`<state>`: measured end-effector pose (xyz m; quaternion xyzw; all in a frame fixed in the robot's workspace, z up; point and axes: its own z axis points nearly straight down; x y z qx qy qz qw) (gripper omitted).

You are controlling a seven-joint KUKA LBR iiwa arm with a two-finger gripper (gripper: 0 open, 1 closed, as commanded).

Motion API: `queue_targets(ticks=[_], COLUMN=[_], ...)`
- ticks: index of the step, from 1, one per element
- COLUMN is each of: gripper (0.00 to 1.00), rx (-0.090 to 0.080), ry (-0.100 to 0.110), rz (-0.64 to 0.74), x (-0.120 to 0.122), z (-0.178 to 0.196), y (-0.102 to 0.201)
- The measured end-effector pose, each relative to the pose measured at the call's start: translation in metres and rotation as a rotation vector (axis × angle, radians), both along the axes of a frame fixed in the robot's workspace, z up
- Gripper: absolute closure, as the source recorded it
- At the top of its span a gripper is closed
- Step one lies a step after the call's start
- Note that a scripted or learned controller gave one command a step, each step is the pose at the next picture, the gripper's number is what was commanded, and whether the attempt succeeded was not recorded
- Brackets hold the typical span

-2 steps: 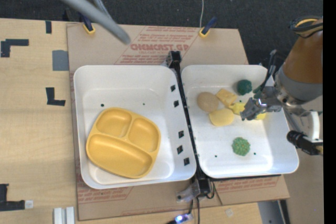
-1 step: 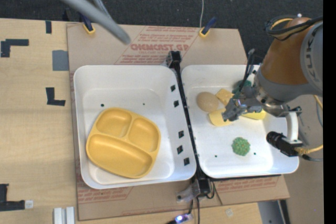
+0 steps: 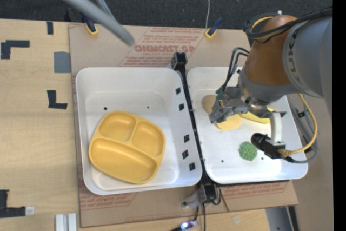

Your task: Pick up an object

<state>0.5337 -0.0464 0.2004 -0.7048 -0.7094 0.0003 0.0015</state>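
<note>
the end effector (image 3: pixel 224 109) hangs low in the right bin (image 3: pixel 227 170), at the middle right of the frame, just over a pale yellow disc (image 3: pixel 231 124). from where i stand i cannot tell how far open it is, and i see nothing that i could call held; the arm's grey and orange bulk covers too much of it.

the disc looks like the likeliest thing to take. it seems thin, flat and light, probably a toy food piece, stiff but lying flush on the smooth floor of the bin, so it may slide or be hard to get under. taking it across its edges looks like the best bet. a tan round piece (image 3: pixel 208 102) lies just beside it, toward the divider, and could get nudged.

the green clump (image 3: pixel 248 151), lower in the same bin, looks bumpy and light, an easier shape to pinch from the sides.

a yellow piece (image 3: pixel 255 116) is half under the wrist; its shape is cut off. whether the disc and the tan piece touch, i cannot tell.

the left bin (image 3: pixel 124 89) holds a yellow divided plate (image 3: pixel 127 146), wide and shallow, awkward to grip except at the rim. both bins sit on the surface (image 3: pixel 32 132).
</note>
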Motion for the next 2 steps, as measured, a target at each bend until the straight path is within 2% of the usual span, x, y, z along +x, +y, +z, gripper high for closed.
queue_targets(ticks=[2], gripper=[1.00], rx=[0.000], ry=[-0.002], rz=[0.002], x=[0.031], z=[0.018], y=[0.121])
